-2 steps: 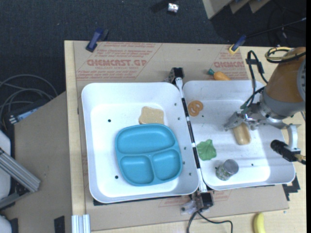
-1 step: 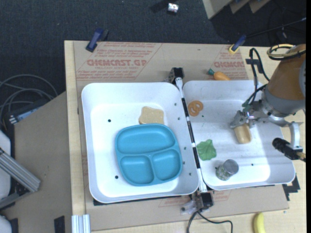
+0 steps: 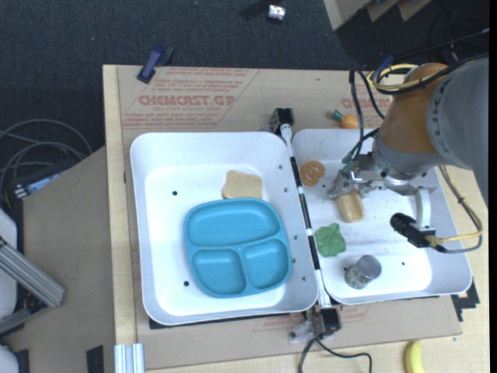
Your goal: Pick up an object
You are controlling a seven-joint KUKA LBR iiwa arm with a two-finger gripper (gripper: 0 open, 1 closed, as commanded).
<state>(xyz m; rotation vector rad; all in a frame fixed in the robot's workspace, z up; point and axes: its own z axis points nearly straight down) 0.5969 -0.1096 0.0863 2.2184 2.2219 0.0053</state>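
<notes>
The grey arm [image 3: 435, 123] is reaching in over the right bin [image 3: 446, 274], and its tool [image 3: 348, 183] is hanging just up the view from the tan roll [image 3: 351, 208], close above that roll's far end. How wide the tool is standing cannot be told from this slant, and nothing is showing in its grasp. Whether it is touching the tan roll cannot be told either.

The tan roll is lying on the white floor of the right bin, its length running up and down the view. An orange ring [image 3: 312, 172] is lying up and to the left of the tan roll, near it and apart from it. A green leaf [image 3: 330, 239] is lying just below and left of the tan roll. A grey-green lump [image 3: 362, 270] is sitting farther below the tan roll, past the green leaf.

Well to the left of the tan roll, across the divide between the bins, the left bin [image 3: 155, 208] is holding a blue divided plate [image 3: 237, 247], with a tan slice [image 3: 242, 184] touching that plate's far rim. Far below and right of the tan roll, a banana [image 3: 414, 357] is lying on the tabletop [image 3: 194, 92].
</notes>
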